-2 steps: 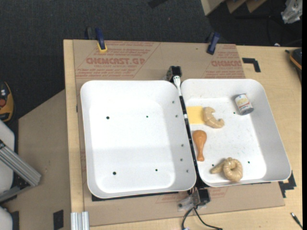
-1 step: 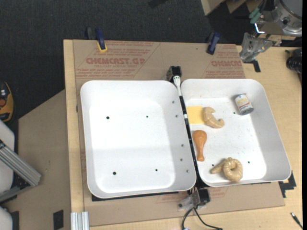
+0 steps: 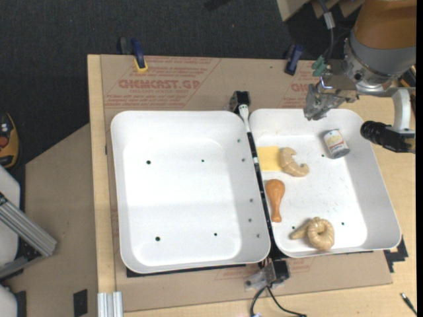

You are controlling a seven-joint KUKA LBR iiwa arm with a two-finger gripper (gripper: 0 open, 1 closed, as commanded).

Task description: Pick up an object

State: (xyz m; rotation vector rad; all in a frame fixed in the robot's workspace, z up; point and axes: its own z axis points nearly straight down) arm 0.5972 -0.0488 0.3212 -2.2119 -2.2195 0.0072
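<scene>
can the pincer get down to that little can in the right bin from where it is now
Probably yes. The pincer hangs over the right bin's far edge, and the can lies close by with bare floor around it, apart from the croissant.

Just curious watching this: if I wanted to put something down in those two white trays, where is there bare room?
The left bin has bare floor wall to wall. In the right bin, room lies between the can and the pretzel, along the right wall. Crowded beside the divider: yellow slice, croissant, drumstick. The pincer hangs over the far edge.
</scene>
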